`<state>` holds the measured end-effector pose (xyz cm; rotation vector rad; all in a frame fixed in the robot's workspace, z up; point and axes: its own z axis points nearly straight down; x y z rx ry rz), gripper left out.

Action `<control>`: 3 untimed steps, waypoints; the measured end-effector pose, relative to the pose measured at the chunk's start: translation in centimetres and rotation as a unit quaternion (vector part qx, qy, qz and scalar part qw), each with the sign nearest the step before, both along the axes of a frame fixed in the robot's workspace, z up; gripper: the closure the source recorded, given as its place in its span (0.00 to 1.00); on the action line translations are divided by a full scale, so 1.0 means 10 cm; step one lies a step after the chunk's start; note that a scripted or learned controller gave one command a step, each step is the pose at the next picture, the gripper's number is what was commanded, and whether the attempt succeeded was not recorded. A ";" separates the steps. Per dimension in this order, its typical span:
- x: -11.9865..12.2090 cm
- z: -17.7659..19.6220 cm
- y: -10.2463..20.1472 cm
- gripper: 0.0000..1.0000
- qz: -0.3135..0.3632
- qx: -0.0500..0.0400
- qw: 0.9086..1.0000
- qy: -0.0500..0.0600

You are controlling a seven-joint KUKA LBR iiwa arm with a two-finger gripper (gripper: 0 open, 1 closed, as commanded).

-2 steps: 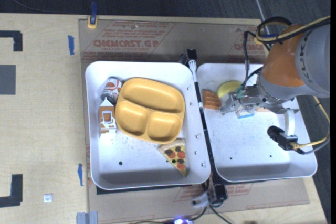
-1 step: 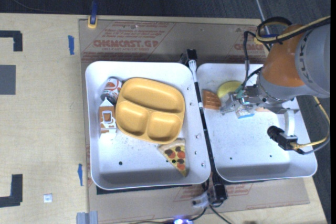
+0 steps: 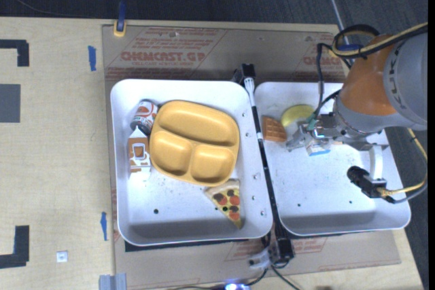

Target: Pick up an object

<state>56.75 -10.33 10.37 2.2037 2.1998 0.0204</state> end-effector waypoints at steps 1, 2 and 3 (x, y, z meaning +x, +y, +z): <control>0.04 -0.01 0.00 0.00 0.002 -0.003 1.000 -0.010; 0.12 -0.01 0.00 0.00 0.002 -0.003 1.000 -0.009; 0.11 -0.01 0.00 0.00 0.002 -0.002 1.000 -0.008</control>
